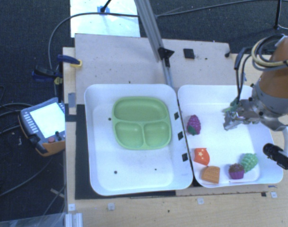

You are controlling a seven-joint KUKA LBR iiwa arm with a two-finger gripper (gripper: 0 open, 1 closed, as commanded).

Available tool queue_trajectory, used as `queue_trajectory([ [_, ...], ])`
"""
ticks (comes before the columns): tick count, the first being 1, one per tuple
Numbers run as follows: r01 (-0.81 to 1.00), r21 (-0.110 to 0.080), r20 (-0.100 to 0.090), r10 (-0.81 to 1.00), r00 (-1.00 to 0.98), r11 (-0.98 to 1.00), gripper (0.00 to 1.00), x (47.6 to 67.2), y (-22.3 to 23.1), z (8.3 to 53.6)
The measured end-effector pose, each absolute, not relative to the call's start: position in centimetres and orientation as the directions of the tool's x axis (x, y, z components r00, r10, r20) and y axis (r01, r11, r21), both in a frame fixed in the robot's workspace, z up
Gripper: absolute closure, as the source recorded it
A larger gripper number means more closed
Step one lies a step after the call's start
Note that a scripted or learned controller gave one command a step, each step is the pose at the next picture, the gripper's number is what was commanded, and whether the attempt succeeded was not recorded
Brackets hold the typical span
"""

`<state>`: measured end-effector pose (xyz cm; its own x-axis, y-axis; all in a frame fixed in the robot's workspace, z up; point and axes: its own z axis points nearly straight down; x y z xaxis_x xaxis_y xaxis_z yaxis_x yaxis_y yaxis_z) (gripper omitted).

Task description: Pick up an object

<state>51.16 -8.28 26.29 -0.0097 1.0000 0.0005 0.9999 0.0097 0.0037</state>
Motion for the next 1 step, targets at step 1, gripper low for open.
queue_trajectory([
  [1, 1.000, 0.003, 0.002, 1.000, -0.012, 0.012, 1.00, 51.22, -2.54, 26.56],
])
